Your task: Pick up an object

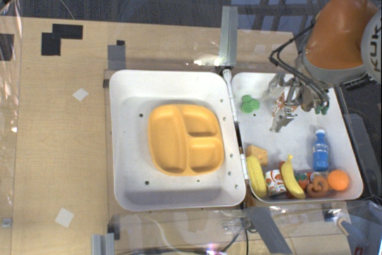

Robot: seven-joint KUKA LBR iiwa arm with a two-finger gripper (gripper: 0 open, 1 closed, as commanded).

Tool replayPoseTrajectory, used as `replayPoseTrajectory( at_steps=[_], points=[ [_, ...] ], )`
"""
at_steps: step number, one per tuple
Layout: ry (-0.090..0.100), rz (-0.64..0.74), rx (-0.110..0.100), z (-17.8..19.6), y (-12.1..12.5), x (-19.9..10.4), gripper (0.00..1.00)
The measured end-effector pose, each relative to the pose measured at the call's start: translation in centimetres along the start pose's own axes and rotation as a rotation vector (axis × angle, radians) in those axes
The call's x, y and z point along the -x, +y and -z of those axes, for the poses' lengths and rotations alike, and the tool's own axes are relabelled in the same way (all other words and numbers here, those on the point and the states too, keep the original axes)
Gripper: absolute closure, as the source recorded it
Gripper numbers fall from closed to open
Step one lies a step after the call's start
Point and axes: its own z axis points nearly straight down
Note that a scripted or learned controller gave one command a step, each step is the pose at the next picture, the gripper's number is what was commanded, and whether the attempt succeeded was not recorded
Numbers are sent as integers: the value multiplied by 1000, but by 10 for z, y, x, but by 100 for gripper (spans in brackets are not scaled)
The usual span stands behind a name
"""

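Note:
My gripper [278,106] hangs over the upper middle of the right bin [340,128], its fingers spread apart with nothing between them. A green leafy toy [249,104] lies just to its left on the bin floor. Lower in that bin a blue bottle [320,152] lies to the right. Along the bin's front edge sit a corn cob [256,175], a small can [274,183], a banana [292,177], a brown ring-shaped item [317,184] and an orange [338,180]. A tan wedge [257,152] rests above the corn.
The left bin [125,128] holds a yellow divided tray [185,138]. A raised divider [236,128] separates the two bins. The arm's orange band and cables [334,33] loom over the right bin's back right corner.

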Motion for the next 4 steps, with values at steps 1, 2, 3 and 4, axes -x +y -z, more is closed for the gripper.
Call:
replayPoseTrajectory(
  at_steps=[1,2,3,4],
  points=[
    [-2,-266,1,30,14,22,0],
    [-12,-260,1,43,15,25,100],
    [-11,-260,1,42,16,25,0],
    [10,-434,-1,-78,-24,12,0]
  ],
)
